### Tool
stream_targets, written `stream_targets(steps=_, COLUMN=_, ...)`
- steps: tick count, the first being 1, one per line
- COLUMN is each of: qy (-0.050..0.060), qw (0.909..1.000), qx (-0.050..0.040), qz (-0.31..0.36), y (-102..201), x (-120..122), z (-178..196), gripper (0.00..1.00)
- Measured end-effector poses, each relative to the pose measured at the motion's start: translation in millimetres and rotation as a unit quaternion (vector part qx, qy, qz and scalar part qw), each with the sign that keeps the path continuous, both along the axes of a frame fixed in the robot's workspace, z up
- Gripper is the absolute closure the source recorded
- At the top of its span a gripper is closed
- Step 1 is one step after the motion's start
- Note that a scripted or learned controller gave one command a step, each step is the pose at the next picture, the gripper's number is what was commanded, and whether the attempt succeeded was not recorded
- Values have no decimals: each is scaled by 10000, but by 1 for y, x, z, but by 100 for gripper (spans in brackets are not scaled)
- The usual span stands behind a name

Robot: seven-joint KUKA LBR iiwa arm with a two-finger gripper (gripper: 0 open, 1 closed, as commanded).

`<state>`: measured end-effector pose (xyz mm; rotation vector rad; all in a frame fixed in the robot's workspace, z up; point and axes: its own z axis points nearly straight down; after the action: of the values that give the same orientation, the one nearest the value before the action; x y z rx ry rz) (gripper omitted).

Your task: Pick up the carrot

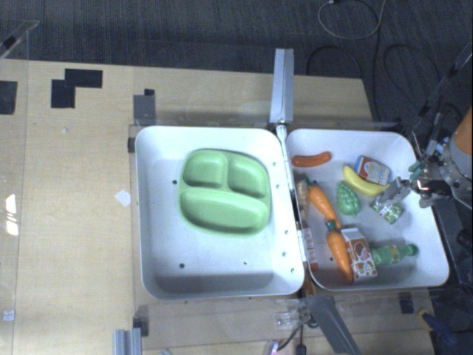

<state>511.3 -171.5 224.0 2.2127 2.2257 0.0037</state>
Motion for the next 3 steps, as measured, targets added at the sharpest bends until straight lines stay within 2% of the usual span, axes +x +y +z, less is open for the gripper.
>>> stream_targets(steps=1, qy=-3, qw=9932, qx=-2, qz=1168, y=44, x=40, z=-77, gripper=0)
stream_targets(steps=2, qy=-36, qw=9998, qx=1, qz=-202, y=82, x=35, z=-135, gripper=0)
stream_targets(steps=3, qy=-75, qw=9998, qx=5, qz=-196, y=84, x=38, z=-122, gripper=100)
